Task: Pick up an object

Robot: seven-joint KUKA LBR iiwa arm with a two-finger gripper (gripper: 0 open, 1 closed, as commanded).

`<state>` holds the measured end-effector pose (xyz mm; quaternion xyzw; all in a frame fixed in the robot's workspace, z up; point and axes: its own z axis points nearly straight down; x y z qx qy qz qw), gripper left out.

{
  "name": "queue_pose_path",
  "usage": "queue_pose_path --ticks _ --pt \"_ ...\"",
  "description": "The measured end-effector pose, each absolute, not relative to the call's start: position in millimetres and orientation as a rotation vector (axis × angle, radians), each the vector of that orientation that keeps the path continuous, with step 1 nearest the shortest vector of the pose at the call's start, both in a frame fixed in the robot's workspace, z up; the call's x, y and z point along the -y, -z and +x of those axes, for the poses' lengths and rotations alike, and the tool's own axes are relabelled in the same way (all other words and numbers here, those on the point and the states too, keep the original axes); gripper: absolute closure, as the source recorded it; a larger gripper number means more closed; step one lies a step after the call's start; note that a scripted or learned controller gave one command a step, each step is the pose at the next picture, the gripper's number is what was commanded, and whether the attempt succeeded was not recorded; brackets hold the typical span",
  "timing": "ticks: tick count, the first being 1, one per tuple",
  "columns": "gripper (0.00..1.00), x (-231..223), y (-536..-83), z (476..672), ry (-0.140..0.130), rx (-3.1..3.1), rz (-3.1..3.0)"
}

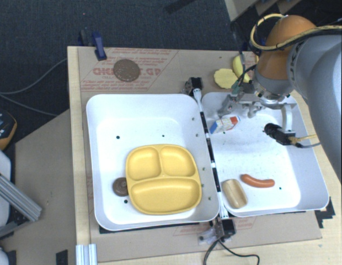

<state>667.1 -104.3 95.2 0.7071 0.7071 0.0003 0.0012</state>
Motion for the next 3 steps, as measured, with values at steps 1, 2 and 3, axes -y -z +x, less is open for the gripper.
queue_pose_path --ticks 1,2,3 --pt "0.0 103 -84 666.2 0.002 -2.223 2.222" --pt "0.0 94 -85 666.6 0.001 -2.224 2.22" --pt "1.0 94 -96 667.3 -0.002 -2.222 2.219"
